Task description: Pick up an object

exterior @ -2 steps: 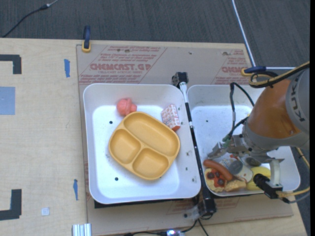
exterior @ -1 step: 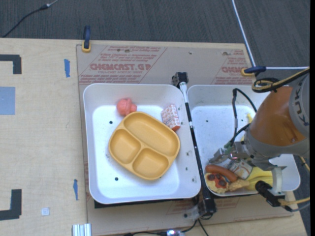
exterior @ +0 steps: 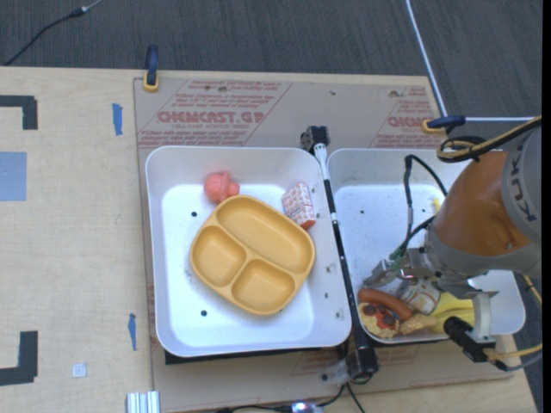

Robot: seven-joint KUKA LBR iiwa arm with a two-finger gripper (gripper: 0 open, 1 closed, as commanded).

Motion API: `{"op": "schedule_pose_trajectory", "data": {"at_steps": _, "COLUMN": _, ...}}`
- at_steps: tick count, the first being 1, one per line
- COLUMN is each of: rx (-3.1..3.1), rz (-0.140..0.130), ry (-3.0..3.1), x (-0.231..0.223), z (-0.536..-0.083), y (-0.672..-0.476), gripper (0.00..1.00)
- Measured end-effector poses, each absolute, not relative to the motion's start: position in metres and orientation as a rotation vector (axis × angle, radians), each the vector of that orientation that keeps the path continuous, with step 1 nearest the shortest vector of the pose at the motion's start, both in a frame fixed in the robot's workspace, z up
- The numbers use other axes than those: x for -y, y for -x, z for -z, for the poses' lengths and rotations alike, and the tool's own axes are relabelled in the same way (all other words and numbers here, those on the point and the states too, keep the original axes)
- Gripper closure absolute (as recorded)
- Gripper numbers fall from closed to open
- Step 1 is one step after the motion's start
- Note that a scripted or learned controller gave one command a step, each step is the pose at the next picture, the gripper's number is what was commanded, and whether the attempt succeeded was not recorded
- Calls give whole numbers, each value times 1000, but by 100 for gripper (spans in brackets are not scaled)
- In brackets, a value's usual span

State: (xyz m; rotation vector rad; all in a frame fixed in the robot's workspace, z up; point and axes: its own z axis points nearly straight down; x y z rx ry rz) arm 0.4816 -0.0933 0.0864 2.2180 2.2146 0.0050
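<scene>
We note the bench [exterior: 69, 231] on grey carpet [exterior: 258, 24]; gripper [exterior: 405, 274] low in right bin [exterior: 379, 205], finger state indeterminate

The right bin's [exterior: 379, 188] near right corner is hidden by the arm [exterior: 482, 222], itself cut off at the right edge

The bulky grey robot arm [exterior: 516, 188] carries a broad orange band above its wrist — black cables loop along it — ending in a silvery metal two-finger gripper [exterior: 398, 275].
</scene>
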Motion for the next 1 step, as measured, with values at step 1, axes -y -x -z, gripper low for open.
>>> {"op": "schedule_pose_trajectory", "data": {"at_steps": 1, "rx": -2214, "rz": -5, "ry": -2217, "x": 93, "z": -86, "y": -482, "gripper": 0}}
